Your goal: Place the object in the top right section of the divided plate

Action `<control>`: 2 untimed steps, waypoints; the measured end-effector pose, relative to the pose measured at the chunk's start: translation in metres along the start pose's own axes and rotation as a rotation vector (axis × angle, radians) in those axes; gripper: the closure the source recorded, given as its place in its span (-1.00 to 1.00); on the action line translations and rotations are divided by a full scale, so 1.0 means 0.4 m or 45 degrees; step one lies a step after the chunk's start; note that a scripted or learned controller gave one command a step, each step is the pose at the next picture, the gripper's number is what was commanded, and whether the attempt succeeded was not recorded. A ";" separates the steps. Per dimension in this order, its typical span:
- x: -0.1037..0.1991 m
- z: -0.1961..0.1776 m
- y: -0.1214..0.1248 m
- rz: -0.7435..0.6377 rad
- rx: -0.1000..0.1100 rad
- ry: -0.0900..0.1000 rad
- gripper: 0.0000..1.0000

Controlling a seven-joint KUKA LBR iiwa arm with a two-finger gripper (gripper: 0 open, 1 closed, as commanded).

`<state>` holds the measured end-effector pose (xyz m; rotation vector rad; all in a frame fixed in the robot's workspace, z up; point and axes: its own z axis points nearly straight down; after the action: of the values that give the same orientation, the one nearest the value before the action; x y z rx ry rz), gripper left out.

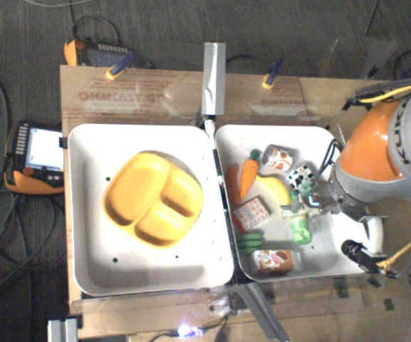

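Observation:
The yellow divided plate (154,198) lies in the left bin (91,262), and its three sections hold nothing. My gripper (305,204) hangs low in the middle of the right bin (319,258), coming in from the grey and orange arm on the right. It sits just above a pale green bottle (300,229) and right beside a yellow fruit (275,189) and a black-and-white spotted cube (301,177). Whether anything is held is hidden by the wrist.
The right bin also holds an orange carrot (246,178), a red-labelled can (279,159), a pink checked block (251,212), a dark green vegetable (248,242) and an orange-labelled pack (273,261). A ridge between the bins (221,205) separates them. A handheld device (38,152) lies left of the bench.

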<state>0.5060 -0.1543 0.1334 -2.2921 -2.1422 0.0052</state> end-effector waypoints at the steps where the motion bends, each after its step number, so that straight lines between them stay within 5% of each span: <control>1: 0.173 -0.124 0.103 -0.292 -0.003 -0.001 1.00; 2: 0.219 -0.123 0.034 -0.342 -0.002 -0.003 1.00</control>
<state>0.5259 -0.0678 0.1827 -1.9859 -2.4320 0.0054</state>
